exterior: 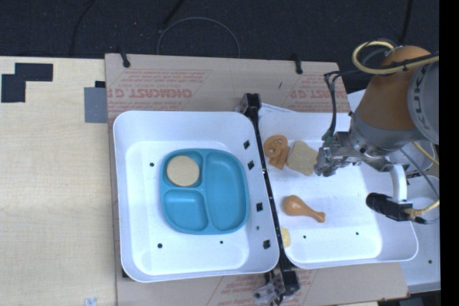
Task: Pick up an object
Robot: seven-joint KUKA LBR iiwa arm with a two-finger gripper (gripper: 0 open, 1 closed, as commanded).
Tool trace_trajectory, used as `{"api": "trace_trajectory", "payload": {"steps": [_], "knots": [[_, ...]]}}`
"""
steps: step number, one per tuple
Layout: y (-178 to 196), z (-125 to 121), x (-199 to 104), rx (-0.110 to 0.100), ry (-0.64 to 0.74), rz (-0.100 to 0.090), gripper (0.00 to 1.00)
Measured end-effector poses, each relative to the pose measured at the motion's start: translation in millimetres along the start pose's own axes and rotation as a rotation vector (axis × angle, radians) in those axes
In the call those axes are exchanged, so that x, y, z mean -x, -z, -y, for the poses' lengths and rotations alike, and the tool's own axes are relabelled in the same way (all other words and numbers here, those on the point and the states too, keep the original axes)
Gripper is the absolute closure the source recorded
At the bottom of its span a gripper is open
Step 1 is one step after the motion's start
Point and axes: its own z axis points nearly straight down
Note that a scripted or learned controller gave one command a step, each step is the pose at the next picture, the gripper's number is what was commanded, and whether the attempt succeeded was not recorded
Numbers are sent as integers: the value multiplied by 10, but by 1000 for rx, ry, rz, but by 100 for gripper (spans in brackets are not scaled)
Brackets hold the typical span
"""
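Touching one beige foam wedge (302, 157), the grey two-finger gripper (324, 161), grip state unclear, has one brown pretzel (276, 150) beyond and one tan drumstick (302, 208) nearby.

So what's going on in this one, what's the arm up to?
The grey KUKA arm with the orange band reaches in from the right, and its gripper is low over the right white bin, right beside a pale beige wedge-shaped block. A brown pretzel-shaped toy and a tan toy drumstick lie nearby. The left white bin holds a blue divided plastic tray with a round cream cookie. A grasp cannot be confirmed.
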Motion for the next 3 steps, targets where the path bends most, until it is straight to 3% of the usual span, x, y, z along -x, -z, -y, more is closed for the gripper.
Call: {"api": "trace_trajectory", "payload": {"steps": [2,3], "knots": [[1167,-8,4,9,6,2,100],[1176,-25,-492,3,9,-1,100]]}}
